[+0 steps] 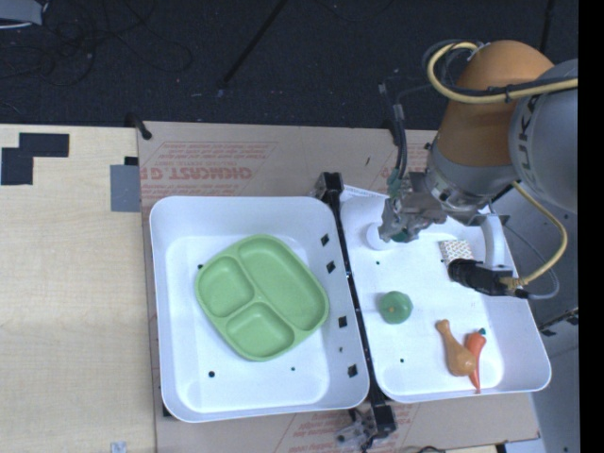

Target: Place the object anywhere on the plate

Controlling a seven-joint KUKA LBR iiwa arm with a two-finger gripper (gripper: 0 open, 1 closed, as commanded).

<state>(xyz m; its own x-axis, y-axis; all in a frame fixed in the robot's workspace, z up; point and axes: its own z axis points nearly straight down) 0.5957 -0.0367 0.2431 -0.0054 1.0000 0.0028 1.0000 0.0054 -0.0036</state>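
Observation:
A green plate [260, 295] with three compartments lies in the left bin [179, 243], with nothing on it. In the right bin [514, 347] sit a small round green fruit [395, 307], an orange drumstick-shaped toy [457, 349] and a red-orange carrot-like piece [476, 352]. My gripper [397, 226] hangs low over the far left corner of the right bin, just above a small white object [376, 240]. The green fruit lies well nearer the camera than the gripper.
A small checkered white item [456, 250] lies near the right bin's back right. A black cylindrical part [475, 276] sticks out from the arm beside it. The black divider [342, 281] runs between the two bins. Brown cardboard [245, 159] lies under them.

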